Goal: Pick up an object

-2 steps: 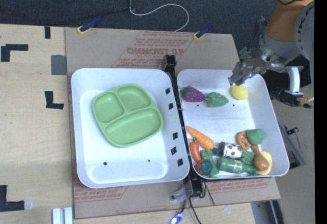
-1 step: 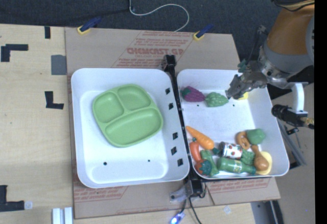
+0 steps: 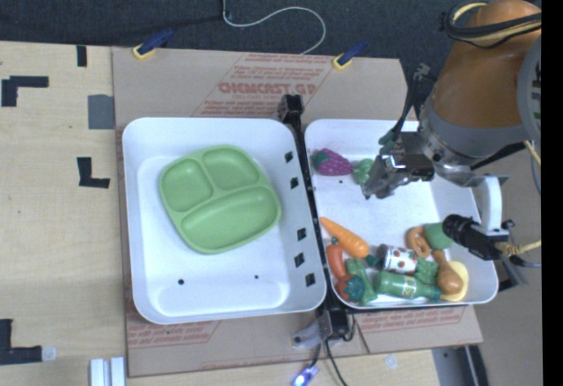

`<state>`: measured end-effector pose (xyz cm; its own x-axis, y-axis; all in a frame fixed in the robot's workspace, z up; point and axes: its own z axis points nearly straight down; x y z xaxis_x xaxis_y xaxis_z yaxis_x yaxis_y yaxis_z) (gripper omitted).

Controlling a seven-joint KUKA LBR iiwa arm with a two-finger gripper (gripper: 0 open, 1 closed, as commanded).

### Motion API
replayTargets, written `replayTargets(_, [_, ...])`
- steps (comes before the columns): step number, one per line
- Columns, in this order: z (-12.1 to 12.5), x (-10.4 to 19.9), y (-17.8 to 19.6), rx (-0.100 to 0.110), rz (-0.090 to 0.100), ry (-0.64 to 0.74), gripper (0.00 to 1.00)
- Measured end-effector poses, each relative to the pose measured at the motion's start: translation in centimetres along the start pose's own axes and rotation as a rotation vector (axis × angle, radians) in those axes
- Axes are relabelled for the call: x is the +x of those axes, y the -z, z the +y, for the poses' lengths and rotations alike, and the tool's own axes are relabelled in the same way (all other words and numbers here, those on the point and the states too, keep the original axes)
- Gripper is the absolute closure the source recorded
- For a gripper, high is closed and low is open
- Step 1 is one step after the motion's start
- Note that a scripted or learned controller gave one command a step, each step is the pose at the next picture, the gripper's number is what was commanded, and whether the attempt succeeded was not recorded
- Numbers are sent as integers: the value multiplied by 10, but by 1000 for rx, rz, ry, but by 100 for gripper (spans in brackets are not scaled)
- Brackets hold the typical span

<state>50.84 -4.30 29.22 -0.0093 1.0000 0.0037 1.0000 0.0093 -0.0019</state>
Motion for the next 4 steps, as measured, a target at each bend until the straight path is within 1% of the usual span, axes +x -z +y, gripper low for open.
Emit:
replayTargets(1, [-25,74,52,-5,-1,2,100])
replayTargets(2, [-15,153,116,-7,-1,2,100])
replayTargets(3, [-25,106,60,6,-6,-13,100])
replayTargets(4, [-23,159,141,-8,-1,-1,100])
